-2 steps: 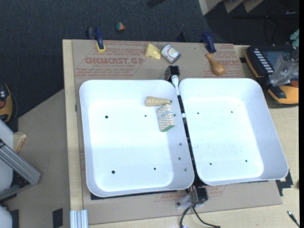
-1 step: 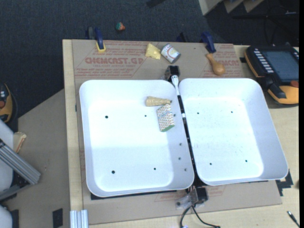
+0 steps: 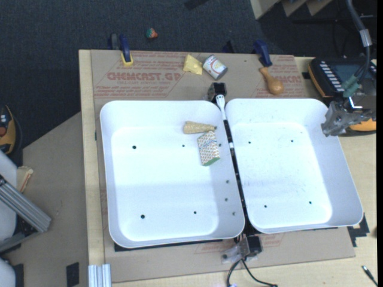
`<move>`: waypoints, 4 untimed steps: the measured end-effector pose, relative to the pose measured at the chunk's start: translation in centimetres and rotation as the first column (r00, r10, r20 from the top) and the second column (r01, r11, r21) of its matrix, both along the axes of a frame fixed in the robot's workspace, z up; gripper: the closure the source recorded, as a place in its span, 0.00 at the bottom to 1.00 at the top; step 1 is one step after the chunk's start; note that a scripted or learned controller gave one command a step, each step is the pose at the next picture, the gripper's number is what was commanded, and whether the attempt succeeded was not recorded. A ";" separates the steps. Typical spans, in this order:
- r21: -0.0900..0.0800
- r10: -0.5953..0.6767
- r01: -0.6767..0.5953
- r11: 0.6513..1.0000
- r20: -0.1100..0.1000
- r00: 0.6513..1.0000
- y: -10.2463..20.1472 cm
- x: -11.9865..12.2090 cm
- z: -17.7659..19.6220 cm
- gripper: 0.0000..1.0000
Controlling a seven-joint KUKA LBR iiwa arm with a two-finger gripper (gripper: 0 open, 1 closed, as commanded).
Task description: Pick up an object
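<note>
1. The shallow white plastic left bin point(image 3: 119, 160) lies well to the left of the gripper point(image 3: 336, 122), with the whole right bin between them. Its floor is mostly bare.
2. Near that bin's top right, still far left of the gripper, lie a tan, horn-shaped piece point(image 3: 197, 127) and just below it a pale, green-patterned packet point(image 3: 207, 147); they look to be touching or nearly so. Either could serve as the object to pick up.
3. The shallow white plastic right bin point(image 3: 317, 211) sits directly left of and below the gripper. Only small dark specks show on its floor.
4. On the brown tabletop point(image 3: 149, 76) beyond the bins, up and left of the gripper, sit a yellow wedge point(image 3: 192, 64), a small white-and-grey can-like thing point(image 3: 215, 67) and a tan wooden-looking pear shape point(image 3: 272, 81).
5. The gripper hangs at the right bin's upper right rim; it is blurred and small, so I cannot tell how far it is open, and nothing is visibly held.
6. Risk, as I judge it: a descent straight down meets bare bin floor or the rim. In the left bin, the two pieces lie so close that a grasp may nudge one aside or catch both; the flat packet may slip out.
7. Hard to make out: what the packet and the can are, and the arm itself, cut off at the right.
</note>
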State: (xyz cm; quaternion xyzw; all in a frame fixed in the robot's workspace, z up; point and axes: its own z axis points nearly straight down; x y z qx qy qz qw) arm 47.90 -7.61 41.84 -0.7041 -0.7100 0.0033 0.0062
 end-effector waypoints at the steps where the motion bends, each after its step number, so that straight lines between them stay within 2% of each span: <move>1: -0.010 -0.020 0.020 1.000 0.017 1.000 -12.3 -0.1 0.5 1.00; 2: 0.002 -0.005 0.005 1.000 -0.002 1.000 -7.1 -0.1 -14.1 1.00; 3: -0.006 -0.001 0.001 1.000 0.034 0.999 -2.0 3.3 2.1 1.00; 4: -0.005 -0.017 0.017 1.000 0.010 1.000 -9.6 -0.2 -1.7 1.00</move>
